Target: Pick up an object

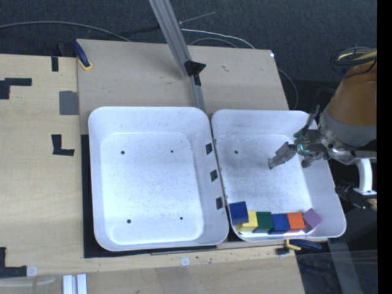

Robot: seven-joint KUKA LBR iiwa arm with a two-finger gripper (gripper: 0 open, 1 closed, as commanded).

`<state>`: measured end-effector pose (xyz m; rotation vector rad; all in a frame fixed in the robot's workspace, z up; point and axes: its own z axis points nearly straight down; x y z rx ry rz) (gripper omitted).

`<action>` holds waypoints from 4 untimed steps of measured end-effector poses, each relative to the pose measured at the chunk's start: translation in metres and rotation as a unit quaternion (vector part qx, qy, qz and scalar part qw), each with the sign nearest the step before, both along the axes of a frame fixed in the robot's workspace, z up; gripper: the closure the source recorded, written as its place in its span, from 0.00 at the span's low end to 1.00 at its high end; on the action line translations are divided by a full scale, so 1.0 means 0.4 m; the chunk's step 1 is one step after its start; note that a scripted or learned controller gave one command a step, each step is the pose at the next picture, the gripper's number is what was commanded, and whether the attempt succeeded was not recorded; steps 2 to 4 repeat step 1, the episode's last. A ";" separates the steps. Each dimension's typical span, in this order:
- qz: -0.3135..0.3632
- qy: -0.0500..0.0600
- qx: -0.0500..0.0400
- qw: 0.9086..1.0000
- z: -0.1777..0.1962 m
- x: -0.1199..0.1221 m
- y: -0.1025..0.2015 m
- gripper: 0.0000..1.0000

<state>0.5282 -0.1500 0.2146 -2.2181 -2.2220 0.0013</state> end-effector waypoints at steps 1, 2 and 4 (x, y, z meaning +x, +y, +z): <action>0.001 -0.005 -0.001 1.000 0.484 0.090 0.040 0.00; 0.001 -0.005 -0.001 1.000 0.484 0.090 0.040 0.00; 0.001 -0.005 -0.001 1.000 0.484 0.090 0.040 0.00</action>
